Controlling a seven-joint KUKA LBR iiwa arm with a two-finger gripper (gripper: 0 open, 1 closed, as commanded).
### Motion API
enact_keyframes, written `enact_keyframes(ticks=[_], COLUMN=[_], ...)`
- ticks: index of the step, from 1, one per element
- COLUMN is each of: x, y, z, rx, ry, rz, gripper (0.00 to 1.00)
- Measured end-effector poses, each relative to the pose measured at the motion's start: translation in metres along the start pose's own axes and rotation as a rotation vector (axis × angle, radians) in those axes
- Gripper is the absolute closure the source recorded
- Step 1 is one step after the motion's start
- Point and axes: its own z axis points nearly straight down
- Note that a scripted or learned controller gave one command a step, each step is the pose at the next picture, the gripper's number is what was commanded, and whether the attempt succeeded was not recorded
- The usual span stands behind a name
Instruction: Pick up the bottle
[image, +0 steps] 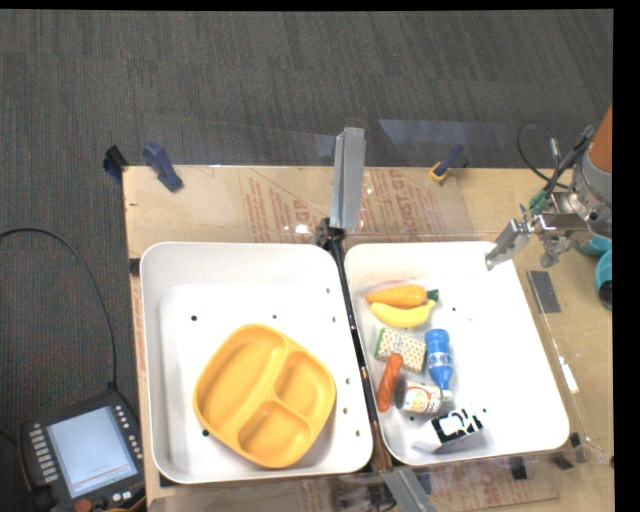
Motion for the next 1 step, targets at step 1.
enact_keyframes(ticks=[1], x=[0.0402], y=[-0.0419], z=[0.1252], rx=[0.002], ry=[0.001], rz=[-0.111], gripper=[0.00])
